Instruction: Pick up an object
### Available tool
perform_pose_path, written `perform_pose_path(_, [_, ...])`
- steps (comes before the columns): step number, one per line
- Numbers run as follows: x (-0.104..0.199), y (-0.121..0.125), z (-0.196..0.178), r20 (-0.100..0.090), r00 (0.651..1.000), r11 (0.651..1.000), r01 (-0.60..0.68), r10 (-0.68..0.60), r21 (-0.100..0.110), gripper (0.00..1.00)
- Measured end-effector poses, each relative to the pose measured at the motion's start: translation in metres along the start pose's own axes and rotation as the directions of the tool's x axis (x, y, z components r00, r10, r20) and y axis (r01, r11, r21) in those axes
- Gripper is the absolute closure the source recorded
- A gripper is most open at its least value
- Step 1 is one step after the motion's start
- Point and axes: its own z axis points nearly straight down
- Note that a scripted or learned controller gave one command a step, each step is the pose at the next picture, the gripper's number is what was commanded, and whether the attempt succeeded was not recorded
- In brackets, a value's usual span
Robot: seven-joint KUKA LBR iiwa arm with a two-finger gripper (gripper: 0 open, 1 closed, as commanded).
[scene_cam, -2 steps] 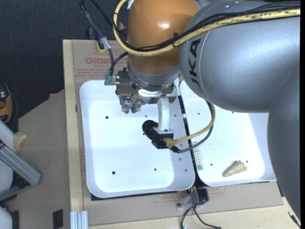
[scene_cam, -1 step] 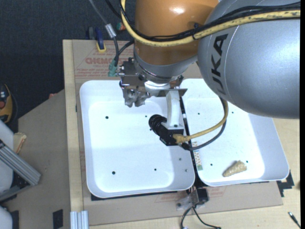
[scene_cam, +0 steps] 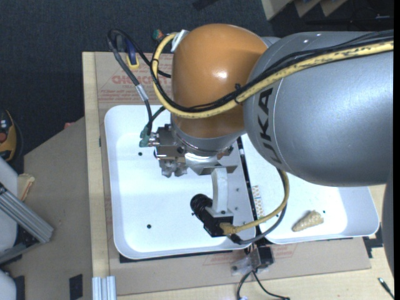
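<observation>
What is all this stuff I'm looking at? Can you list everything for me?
Bins: two, white, side by side on the bench; left bin, right bin.
Cone-shaped piece: one, tan, lying in the right bin near its lower edge in the view.
Dark specks: two, on the left bin's floor; too small to identify.
Bench: one, pale brown, under both bins.
Floor: dark, around the bench.
Robot arm: one, grey with an orange band, reaching in from the right.
Gripper: one, metal, above the left bin.
</observation>
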Motion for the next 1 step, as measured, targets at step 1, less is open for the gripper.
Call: perform_pose_path(1, [0.0001,0.0010,-0.1195,-0.010,1.000,1.000,0.002,-0.002,-0.023,1.00])
